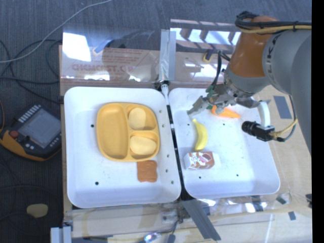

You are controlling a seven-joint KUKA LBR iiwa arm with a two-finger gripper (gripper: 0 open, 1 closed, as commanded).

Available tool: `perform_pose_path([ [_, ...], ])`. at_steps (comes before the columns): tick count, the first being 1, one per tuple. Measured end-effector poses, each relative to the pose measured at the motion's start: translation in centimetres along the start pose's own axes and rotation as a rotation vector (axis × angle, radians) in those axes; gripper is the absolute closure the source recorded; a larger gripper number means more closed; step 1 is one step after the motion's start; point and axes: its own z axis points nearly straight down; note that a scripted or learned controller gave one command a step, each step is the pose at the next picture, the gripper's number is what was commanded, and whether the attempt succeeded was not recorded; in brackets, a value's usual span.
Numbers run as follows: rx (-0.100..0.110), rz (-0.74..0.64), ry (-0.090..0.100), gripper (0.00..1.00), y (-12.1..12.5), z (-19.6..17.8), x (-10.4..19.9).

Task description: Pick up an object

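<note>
An orange carrot-like piece (226, 113) is found at about two o'clock in the right bin (263, 181), just beside the gripper (212, 101). Whether the jaws are parted or closed on anything cannot be told. A banana (200, 135) lies at seven o'clock from the piece, a wrapped packet (201, 160) beyond it. A square, centred descent is advised, with closure withheld until the piece is straddled.

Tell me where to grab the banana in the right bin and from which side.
Grip the banana across its narrow middle, coming straight down from above. It lies flat and runs lengthwise away from the camera, so fingers would close on its left and right flanks; the packet crowds its near end.
</note>
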Motion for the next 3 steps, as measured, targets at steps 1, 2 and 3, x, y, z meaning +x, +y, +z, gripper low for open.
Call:
perform_pose_path([
  [1, 0.001, -0.07, -0.001, 0.0, -2.8, 8.4, -3.3],
  [2, 0.001, -0.071, 0.002, 1.0, -2.7, 7.6, -3.2],
  [3, -0.002, -0.248, -0.001, 1.0, -4.0, -4.9, 2.9],
])
